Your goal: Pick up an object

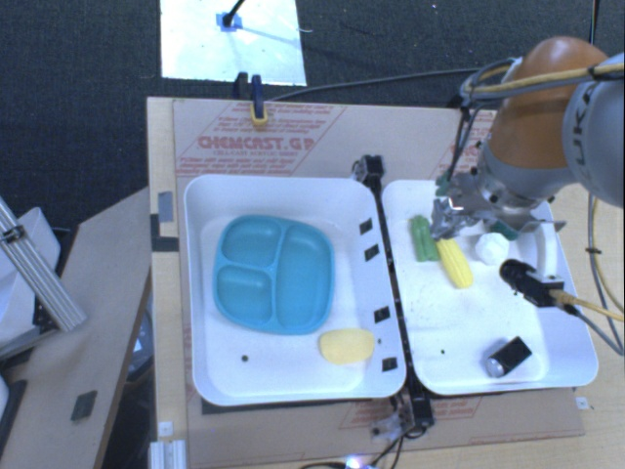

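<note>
- The gripper hung low over the right bin, at that bin's upper left part, with the grey and orange arm above it.
- Whether the gripper was spread or pressed together could not be told, as the wrist hid much of it.
- Nothing was seen pinched in it, so the step in hand seemed to be the approach to a grasp, not the lift.
- The likeliest targets lay just below the gripper in the right bin: a green piece and a yellow corn cob, side by side and nearly touching.
- A white item lay just right of the cob, and a dark block sat near the right bin's lower edge.
- The left bin held a blue divided plate and a yellow lump.
- The next move probably called for centring on 1 item, so the neighbour was not nudged.
</note>
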Robot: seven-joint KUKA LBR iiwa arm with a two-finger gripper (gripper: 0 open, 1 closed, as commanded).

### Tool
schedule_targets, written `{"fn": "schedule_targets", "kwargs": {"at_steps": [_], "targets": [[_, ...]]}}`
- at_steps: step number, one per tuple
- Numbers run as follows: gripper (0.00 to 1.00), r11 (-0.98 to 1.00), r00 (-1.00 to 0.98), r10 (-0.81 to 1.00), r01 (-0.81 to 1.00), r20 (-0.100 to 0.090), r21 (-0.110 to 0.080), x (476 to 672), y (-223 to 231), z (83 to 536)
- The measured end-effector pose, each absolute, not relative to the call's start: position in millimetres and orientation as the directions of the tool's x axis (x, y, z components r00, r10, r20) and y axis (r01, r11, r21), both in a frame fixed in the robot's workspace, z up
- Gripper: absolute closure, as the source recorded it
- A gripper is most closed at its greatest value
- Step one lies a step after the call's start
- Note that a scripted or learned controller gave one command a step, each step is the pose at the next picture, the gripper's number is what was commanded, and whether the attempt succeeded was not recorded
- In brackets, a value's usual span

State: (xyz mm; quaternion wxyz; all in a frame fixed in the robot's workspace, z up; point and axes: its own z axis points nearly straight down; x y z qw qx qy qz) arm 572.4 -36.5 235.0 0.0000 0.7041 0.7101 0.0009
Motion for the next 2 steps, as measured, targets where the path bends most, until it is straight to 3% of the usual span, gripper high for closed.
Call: {"fn": "schedule_targets", "kwargs": {"at_steps": [2], "targets": [[1.0,0.009,-0.009,1.0,1.0,0.002,0.003,588.7,65,233]]}}
